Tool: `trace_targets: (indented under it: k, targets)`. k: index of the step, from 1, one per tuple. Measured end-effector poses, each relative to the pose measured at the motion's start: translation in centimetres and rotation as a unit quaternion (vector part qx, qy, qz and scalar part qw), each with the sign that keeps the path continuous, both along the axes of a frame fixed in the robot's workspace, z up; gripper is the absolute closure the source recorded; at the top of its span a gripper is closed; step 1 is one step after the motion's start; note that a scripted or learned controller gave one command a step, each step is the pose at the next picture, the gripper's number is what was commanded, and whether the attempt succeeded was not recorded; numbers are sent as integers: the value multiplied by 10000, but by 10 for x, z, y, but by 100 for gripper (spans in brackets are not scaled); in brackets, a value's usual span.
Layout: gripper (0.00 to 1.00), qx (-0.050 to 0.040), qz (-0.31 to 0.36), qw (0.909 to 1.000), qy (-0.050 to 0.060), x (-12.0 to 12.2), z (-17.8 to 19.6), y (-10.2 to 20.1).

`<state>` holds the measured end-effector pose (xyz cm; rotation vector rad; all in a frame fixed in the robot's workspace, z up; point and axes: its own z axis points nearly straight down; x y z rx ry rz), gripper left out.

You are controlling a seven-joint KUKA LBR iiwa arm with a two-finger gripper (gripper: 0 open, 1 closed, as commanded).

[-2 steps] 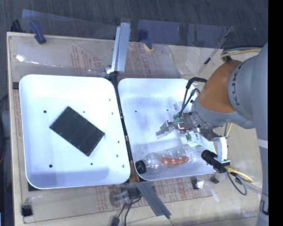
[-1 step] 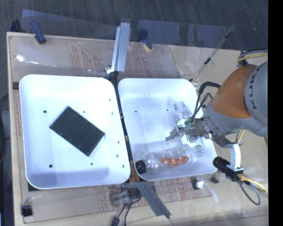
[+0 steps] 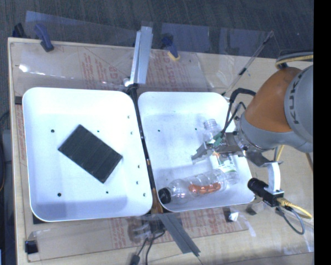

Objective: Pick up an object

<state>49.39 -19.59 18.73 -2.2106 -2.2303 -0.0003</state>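
The arm (image 3: pixel 276 112) reaches in from the right, wrist angled downward.

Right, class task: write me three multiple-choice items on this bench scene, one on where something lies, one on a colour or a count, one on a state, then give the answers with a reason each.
1. Where is the dark rectangular pad?
A. left bin
B. right bin
C. on the bench outside both bins

2. What colour is the cap on the clear plastic bottle?
A. red
B. black
C. white

3. How is that bottle placed?
A. upright
B. lying on its side
C. lifted clear of the bin

Answers:
1 A, the pad rests on the floor of the left bin.
2 B, the cap at its end looks black.
3 B, it lies lengthways along the near wall of the right bin.
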Motion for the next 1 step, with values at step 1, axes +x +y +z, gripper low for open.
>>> trace_targets:
  k: [1]
  targets:
    - [0, -6, -116, 9999, 7, 18, -24, -13]
